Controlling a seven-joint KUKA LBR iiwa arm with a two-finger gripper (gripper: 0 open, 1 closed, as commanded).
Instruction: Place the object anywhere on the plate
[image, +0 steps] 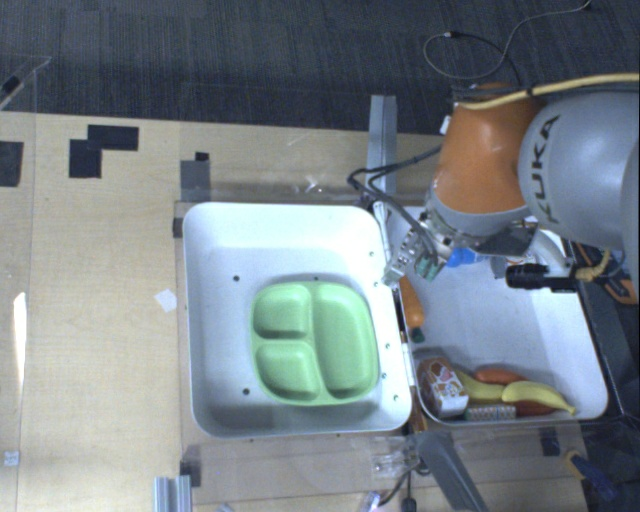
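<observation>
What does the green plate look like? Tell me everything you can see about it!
The green plate is pale green, looks like smooth plastic, and has rounded corners. Raised ridges split it into three sections: two smaller ones on the view's left and one long one on the right. It lies flat, turned slightly askew, on the floor of the left white bin, nearer the bin's front wall. Only the bin floor touches it.

The green plate (315, 340) lies unobstructed; toys (495, 388) crowd the right bin's (560, 330) near edge.
</observation>
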